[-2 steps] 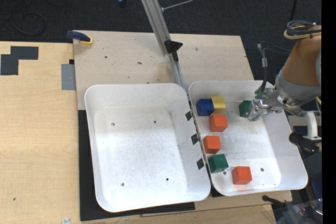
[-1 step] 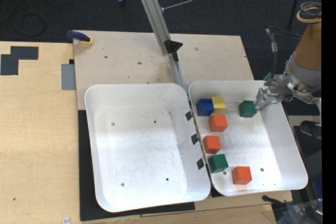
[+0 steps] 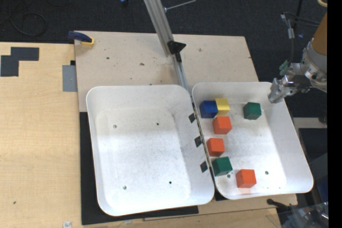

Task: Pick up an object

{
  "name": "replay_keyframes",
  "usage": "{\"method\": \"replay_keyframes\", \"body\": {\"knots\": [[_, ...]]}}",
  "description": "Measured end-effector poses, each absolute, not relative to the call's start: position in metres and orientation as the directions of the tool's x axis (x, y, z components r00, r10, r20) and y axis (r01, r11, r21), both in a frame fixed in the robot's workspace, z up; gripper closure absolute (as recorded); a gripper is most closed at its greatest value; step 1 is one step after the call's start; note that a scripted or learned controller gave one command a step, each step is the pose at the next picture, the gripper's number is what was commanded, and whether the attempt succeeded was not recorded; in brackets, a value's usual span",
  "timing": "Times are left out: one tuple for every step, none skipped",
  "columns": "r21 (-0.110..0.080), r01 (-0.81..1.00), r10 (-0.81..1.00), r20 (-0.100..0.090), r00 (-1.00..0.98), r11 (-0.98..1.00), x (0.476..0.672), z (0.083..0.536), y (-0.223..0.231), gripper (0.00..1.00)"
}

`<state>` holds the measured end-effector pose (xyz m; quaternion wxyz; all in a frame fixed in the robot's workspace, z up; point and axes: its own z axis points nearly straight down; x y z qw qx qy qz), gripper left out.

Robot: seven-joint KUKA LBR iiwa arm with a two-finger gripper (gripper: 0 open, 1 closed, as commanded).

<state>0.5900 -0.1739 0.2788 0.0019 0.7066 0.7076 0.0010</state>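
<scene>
The right bin (image 3: 288, 131) holds several small cubes. A blue cube (image 3: 208, 109) and a yellow cube (image 3: 223, 105) sit together near its back left. Orange cubes lie at the middle left (image 3: 222, 125), below that (image 3: 216, 146), and near the front edge (image 3: 246, 178). One green cube (image 3: 252, 110) rests toward the back right, another (image 3: 222, 165) by the left wall. My gripper (image 3: 278, 92) hangs over the bin's back right rim, right of the green cube, with nothing visibly between its fingers.
The left bin (image 3: 101, 115) stands beside the right one, joined by black clips. A slanted aluminium rail (image 3: 158, 13) rises behind the bins. A blue and yellow clamp (image 3: 81, 38) lies at the bench's back left corner.
</scene>
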Motion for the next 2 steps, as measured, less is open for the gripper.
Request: {"method": "replay_keyframes", "body": {"knots": [[-0.002, 1.000, 1.000, 0.002, -0.005, 0.005, 0.592, 0.281, -0.123, 1.00], [-0.004, 1.000, 1.000, 0.003, -0.005, 0.005, 0.599, 0.275, -0.061, 1.00]]}}
